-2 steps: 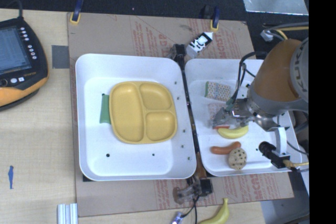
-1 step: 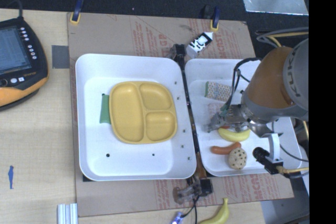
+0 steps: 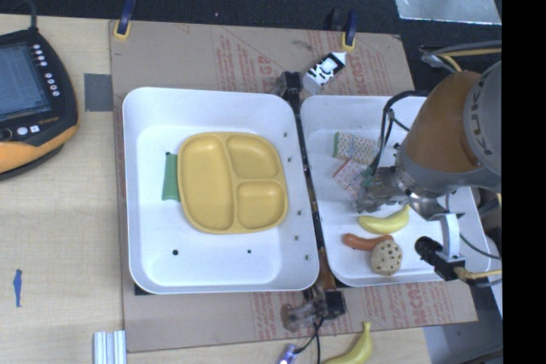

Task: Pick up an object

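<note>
Grey gripper (image 3: 373, 199) low beside curved yellow plastic banana (image 3: 384, 222) (finger state unreadable); off-centre closing could nudge it away.

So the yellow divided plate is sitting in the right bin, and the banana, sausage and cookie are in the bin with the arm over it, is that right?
Not quite. The camera view shows the yellow divided plate in the left bin, not the right one. The rest holds: the banana, sausage and cookie lie in the right bin, where the arm reaches in.
</note>
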`<state>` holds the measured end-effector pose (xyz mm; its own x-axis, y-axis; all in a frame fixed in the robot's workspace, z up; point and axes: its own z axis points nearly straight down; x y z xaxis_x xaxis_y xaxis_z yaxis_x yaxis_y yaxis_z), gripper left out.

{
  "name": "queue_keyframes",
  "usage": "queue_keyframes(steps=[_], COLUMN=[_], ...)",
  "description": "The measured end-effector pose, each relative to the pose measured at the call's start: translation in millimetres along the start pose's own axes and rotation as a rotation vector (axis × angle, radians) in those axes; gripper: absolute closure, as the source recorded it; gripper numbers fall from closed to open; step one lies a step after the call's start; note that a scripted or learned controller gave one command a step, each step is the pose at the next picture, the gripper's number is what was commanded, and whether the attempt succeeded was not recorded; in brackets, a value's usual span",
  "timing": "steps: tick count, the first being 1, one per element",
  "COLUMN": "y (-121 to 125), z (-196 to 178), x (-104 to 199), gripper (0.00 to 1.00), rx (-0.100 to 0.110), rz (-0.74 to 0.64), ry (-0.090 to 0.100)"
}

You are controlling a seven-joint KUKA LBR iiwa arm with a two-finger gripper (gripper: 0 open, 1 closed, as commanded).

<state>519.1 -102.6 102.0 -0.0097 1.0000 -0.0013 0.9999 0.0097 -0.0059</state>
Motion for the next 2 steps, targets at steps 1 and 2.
queue_keyframes(steps=[1, 2], y=[0, -32], z=[0, 11], x=[0, -7], gripper=[0.0, 0.0], rx=[0.0, -0.002], rz=[0.0, 0.004], ry=[0.0, 0.002])
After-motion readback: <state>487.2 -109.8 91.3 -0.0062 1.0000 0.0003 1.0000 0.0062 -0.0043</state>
